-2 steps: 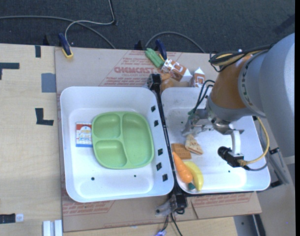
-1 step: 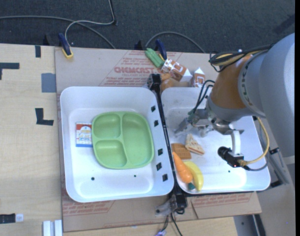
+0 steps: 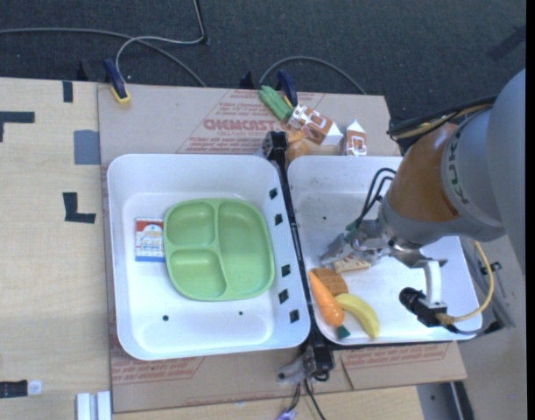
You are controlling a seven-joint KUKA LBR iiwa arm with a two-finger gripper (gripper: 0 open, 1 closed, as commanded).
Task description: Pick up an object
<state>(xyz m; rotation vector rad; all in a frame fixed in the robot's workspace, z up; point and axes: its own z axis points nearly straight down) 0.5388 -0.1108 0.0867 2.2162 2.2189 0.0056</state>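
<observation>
In the right bin lie an orange carrot, a yellow banana and a tan cracker-like piece, all near the front left corner. My gripper hangs low over the bin's middle, just above and right of the tan piece. Its fingers point left toward the divider. The grey arm with its orange band covers the bin's right half. I cannot make out anything between the fingers.
The left bin holds a green divided plate and a small printed card at its left. Small boxes and a green item sit behind the bins. A black cable fitting hangs by the arm.
</observation>
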